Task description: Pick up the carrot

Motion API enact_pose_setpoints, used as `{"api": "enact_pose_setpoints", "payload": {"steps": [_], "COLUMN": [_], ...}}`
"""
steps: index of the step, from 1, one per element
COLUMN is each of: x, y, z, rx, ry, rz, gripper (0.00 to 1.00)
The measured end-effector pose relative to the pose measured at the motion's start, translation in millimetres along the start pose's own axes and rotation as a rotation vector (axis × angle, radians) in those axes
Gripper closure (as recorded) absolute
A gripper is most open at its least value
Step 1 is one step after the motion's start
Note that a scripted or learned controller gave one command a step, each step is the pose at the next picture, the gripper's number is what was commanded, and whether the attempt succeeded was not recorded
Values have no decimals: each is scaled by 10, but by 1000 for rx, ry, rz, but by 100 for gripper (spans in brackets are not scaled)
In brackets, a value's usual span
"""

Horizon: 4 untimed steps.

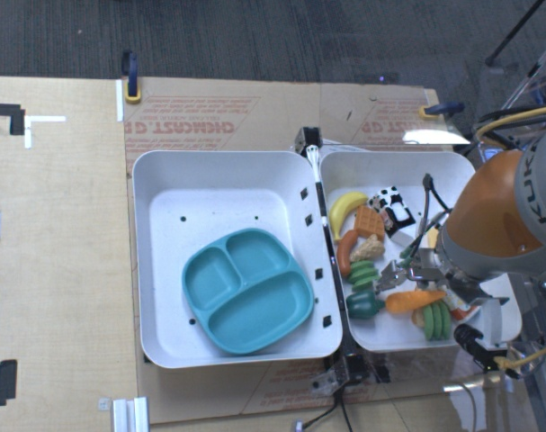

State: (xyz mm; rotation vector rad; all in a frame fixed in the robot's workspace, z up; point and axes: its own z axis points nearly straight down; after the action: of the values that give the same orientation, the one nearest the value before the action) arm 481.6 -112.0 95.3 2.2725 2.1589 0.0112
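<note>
1. Carrot point(415, 301): we log it lying in the right bin point(452, 162), near the front wall, its leafy green end point(437, 320) toward the right.
2. Gripper point(400, 273): we place it low in the right bin, just above and left of the carrot; whether it is apart or together we cannot tell.
3. Step, by our judgement: the approach, with no grasp yet made. The next move calls for centring over the carrot's body and descending without nudging the neighbours.
4. Neighbours: banana point(346, 208), green pepper point(363, 305), other toy foods crowded alongside.
5. Left bin point(165, 178): holds a teal divided plate point(247, 289).
6. Surface and room: pale wooden bench point(48, 268), cardboard sheet point(210, 120) under the bins, dark carpet point(299, 25) behind.
</note>
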Motion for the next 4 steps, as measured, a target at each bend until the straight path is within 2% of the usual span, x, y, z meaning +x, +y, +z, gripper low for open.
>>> {"api": "enact_pose_setpoints", "payload": {"steps": [1, 2, 3, 4], "x": [-256, -271, 1145, -269], "y": [7, 41, 292, 168], "z": [-2, -100, -957, -1343], "rx": [1, -7, 9, 6], "ry": [-1, -7, 0, -3], "rz": [-298, -293, -176, -471], "gripper": [0, 100, 100, 100]}}
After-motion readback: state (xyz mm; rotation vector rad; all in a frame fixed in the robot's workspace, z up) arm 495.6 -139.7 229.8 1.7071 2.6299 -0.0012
